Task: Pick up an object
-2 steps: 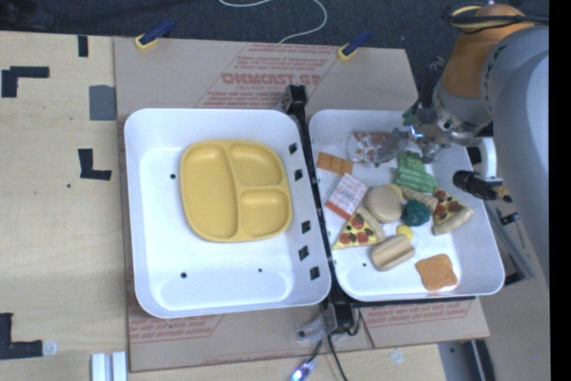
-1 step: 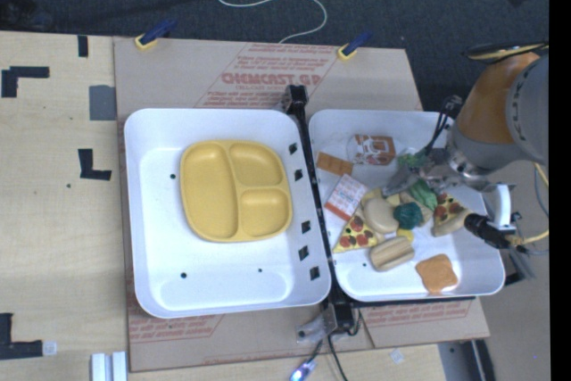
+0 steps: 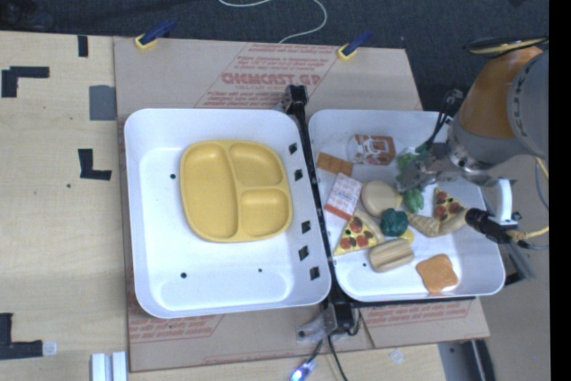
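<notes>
Over the right-hand bin (image 3: 500, 277), the gripper (image 3: 417, 178) hangs low among the toy food, at a green leafy piece (image 3: 410, 163) beside a pale oval potato-like piece (image 3: 380, 194); whether its fingers are apart or closed cannot be told at this size, and nothing can be seen held between them. Candidates for the pick lie crowded together: a dark teal lump (image 3: 393, 222), a pizza slice (image 3: 355, 235), a second pizza slice (image 3: 446, 208), a tan bread roll (image 3: 391, 255), an orange square piece (image 3: 436, 273), a red-and-white packet (image 3: 342, 195) and a brown-labelled packet (image 3: 373, 148). The crowding is probably the main hazard, since a finger landing on a neighbour would likely spoil the close. A good attempt would settle on one piece, most plausibly the green one under the tool, straddle it cleanly, close fully and rise straight up. Across the divider, the left bin (image 3: 143, 192) holds a yellow divided plate (image 3: 235, 190), well apart from the work.
</notes>
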`<state>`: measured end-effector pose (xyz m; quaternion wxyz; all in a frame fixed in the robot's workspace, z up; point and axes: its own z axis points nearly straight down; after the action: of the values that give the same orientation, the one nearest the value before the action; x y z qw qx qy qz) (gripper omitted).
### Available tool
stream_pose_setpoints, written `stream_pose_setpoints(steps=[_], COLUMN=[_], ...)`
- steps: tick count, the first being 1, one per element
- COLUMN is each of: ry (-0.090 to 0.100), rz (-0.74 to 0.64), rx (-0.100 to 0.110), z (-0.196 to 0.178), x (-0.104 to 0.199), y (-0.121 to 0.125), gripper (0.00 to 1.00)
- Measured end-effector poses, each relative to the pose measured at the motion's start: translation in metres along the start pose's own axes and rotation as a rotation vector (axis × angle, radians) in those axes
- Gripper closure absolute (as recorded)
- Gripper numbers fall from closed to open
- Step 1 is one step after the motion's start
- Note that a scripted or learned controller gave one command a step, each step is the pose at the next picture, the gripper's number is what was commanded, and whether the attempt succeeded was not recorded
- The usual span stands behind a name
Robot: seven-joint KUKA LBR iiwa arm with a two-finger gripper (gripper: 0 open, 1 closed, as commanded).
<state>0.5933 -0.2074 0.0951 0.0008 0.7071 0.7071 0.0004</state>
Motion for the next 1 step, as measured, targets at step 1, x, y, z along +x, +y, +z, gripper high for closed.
stream_pose_setpoints(steps=[1], ry=[0.000], rz=[0.000], rx=[0.001], z=[0.0007], x=[0.0001], y=[-0.0003], gripper=[0.00])
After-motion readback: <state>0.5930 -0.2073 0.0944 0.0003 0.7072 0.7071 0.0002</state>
